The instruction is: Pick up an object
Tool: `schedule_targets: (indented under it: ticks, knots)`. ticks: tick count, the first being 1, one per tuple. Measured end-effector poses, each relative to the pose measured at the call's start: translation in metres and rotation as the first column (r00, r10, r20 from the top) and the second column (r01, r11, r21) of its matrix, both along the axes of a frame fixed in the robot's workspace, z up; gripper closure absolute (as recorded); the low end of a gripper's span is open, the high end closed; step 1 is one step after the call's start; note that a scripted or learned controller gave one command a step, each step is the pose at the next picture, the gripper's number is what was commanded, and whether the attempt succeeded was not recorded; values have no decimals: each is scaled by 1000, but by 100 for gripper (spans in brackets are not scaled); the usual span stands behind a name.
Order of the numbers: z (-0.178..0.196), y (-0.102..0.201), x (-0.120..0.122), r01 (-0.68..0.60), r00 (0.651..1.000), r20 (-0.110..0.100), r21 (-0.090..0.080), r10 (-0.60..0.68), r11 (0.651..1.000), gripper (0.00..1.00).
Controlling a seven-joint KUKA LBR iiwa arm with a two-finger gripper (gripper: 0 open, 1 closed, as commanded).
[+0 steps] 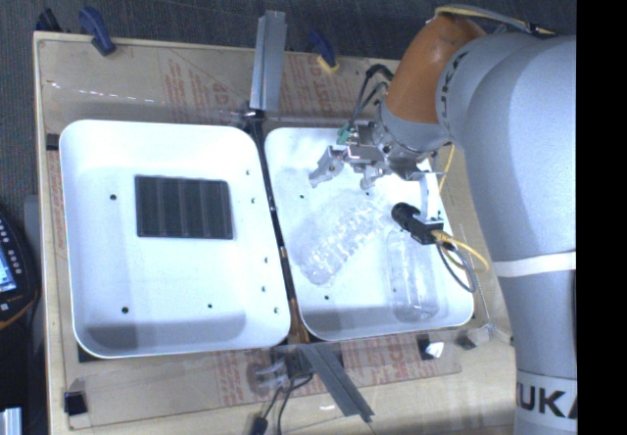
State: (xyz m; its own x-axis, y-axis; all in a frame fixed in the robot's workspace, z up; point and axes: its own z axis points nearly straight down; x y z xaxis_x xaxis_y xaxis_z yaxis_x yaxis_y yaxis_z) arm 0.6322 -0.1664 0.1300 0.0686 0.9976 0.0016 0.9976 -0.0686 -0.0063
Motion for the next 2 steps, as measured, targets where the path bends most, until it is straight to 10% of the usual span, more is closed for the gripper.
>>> schedule_targets:
  ticks: [1,2]
  knots:
    - [91,-41,-42,384,924,4,-3,-383,924,0]
    - [174,22,-97,461,888,5,-2,-461,888,0]
